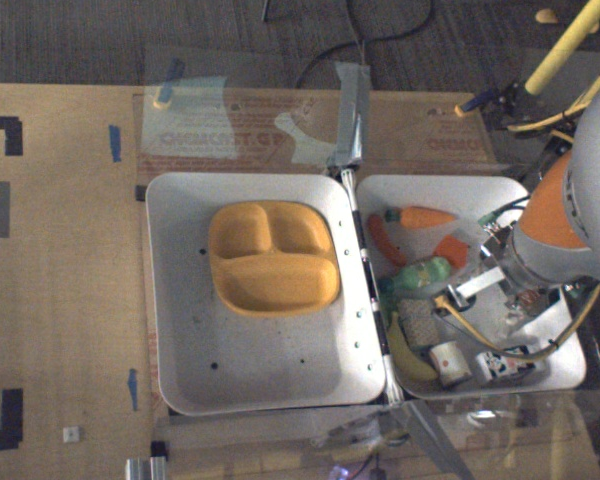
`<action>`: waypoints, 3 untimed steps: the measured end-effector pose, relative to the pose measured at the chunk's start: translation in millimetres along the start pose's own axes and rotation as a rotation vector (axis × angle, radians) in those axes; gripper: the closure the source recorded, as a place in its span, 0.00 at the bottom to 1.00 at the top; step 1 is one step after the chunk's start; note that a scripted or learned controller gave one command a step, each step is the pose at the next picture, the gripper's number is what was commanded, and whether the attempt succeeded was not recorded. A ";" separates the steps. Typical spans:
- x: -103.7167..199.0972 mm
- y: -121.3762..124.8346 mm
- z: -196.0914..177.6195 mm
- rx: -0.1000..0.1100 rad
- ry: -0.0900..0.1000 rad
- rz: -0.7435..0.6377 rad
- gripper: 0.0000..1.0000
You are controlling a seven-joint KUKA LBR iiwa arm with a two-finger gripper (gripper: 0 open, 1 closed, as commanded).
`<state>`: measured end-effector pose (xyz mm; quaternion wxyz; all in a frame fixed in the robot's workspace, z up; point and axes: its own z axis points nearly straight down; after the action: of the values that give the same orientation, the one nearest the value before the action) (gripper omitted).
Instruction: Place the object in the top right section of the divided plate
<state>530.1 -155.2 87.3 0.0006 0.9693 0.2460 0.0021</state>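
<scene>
Gripper [515, 308] over right bin [432, 190] (crowded)

Bins [180, 368]: 2, white. Plate [273, 258]: 1, orange. Carrot [425, 217]: 1. Red pieces [384, 239]: 2. Green item [417, 275]: 1. Banana [408, 358]: 1. Grey block [417, 318]: 1. Small white item [447, 360]: 1

A yellow-orange divided plate [273, 258] lies flat in the left bin [180, 358], two small sections far, one wide section near.

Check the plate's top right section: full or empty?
Empty. The plate in the left bin shows bare orange in every section; the carrot lies in the right bin.
</scene>
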 end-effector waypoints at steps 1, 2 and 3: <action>-47.7 -2.2 -0.8 -0.002 0.005 -0.236 0.00; -49.4 -0.2 -8.6 -0.001 0.003 -0.231 1.00; -49.2 -0.3 -8.7 -0.001 0.004 -0.231 0.00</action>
<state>486.7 -178.5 95.8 0.0009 0.9345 0.3560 0.0039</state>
